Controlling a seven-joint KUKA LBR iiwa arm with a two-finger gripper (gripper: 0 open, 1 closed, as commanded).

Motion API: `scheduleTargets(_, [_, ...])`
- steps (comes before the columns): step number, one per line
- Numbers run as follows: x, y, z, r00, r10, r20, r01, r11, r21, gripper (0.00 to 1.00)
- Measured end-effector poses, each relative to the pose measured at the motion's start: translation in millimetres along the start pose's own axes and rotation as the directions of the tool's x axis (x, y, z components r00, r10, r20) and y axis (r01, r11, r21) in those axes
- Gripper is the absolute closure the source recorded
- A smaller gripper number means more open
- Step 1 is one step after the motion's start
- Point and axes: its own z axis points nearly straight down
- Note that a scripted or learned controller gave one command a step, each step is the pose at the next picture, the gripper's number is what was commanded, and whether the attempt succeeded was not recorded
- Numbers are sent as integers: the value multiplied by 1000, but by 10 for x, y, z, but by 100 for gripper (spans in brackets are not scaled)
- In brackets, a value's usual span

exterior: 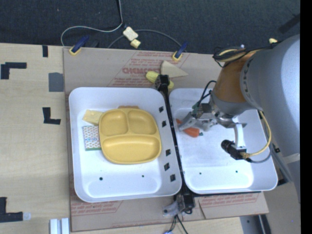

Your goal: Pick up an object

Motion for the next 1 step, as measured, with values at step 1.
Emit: scheduleTargets(1, [-29,-40,-2,1000,-2,-1,2,1000,0,0])
